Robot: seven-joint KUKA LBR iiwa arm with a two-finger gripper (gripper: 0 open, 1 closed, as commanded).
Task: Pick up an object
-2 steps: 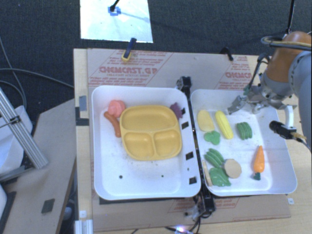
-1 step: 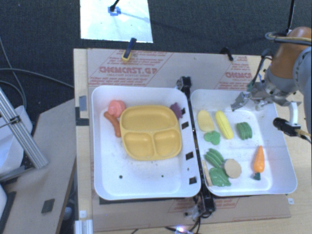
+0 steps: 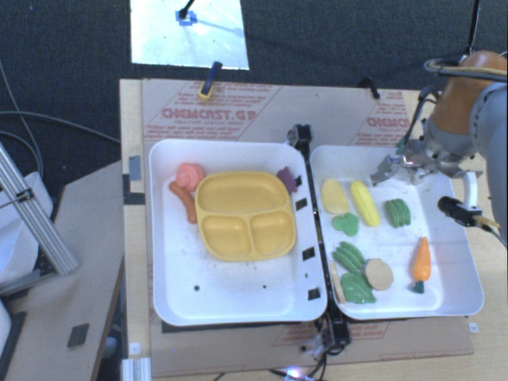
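Note:
My gripper (image 3: 403, 171) hangs over the far side of the right bin (image 3: 460, 292), its fingers spread with nothing between them. Just in front of it lie a yellow corn cob (image 3: 365, 203), a pale yellow piece (image 3: 335, 197) and a ridged green vegetable (image 3: 397, 211). Nearer the front are a small green floret (image 3: 345, 224), green pea pods (image 3: 349, 256), a green leaf (image 3: 357, 289), a beige round disc (image 3: 379, 275) and an orange carrot (image 3: 421, 260).
The left bin (image 3: 182, 292) holds a yellow divided plate (image 3: 242, 215), a pink piece (image 3: 189, 175), an orange sausage shape (image 3: 184, 202) and a purple piece (image 3: 287, 179). A black clip rail (image 3: 311, 228) runs between the bins.

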